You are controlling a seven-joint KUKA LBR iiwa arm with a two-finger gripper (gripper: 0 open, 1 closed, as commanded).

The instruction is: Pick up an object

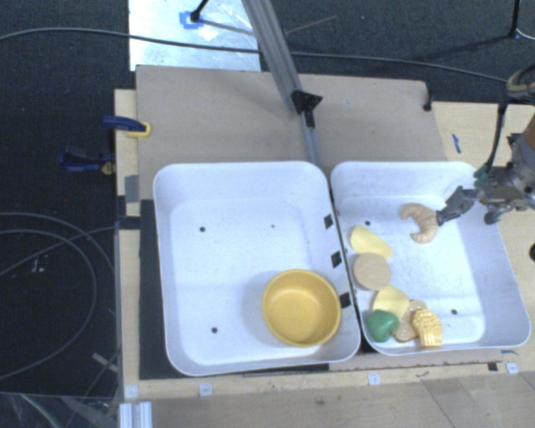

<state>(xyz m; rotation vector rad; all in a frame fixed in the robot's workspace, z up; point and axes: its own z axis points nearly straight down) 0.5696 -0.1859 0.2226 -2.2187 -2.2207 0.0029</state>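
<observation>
Bench scene: my gripper (456, 205) hangs over the right bin (495, 275), just beside a tan croissant (419, 220). Whether its fingers are parted, I cannot tell.

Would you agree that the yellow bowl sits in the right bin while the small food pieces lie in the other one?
Not quite: the camera view shows the yellow bowl in the left bin; the small food pieces lie in the other one, the right bin.
</observation>
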